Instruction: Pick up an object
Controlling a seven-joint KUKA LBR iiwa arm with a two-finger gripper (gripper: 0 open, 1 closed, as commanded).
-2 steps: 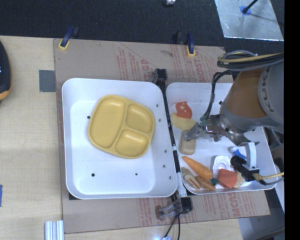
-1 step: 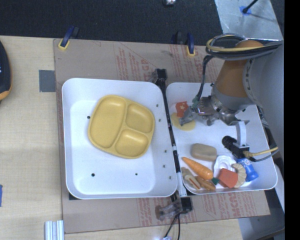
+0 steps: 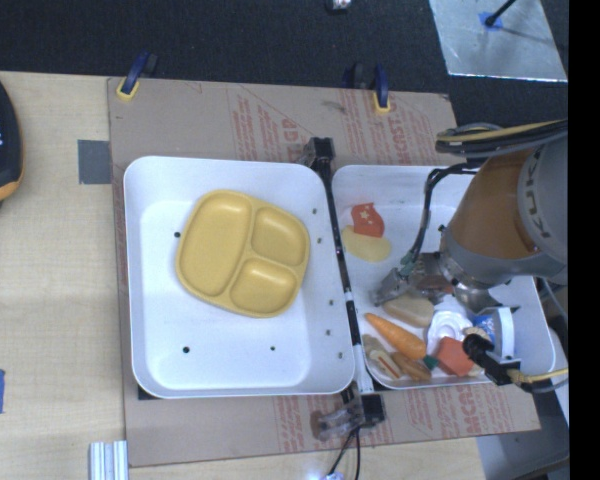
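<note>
My gripper [image 3: 394, 288] hangs low over the middle of the right bin [image 3: 410, 180], under the grey arm with its orange band [image 3: 492, 208]. Just below it lie a beige bread-like piece [image 3: 410, 311] and an orange carrot [image 3: 395, 335]. A red piece [image 3: 367, 219] and a pale yellow piece [image 3: 367, 248] lie to its upper left, apart from it. Nothing shows as lifted by the gripper.
The left bin [image 3: 150, 268] holds a yellow divided plate [image 3: 243, 252]. The right bin's front corner is crowded with a white round item [image 3: 448, 325], a red-orange block [image 3: 452, 356], a bun-like toy [image 3: 388, 360] and a blue-and-white item [image 3: 495, 325]. A narrow wall separates the bins.
</note>
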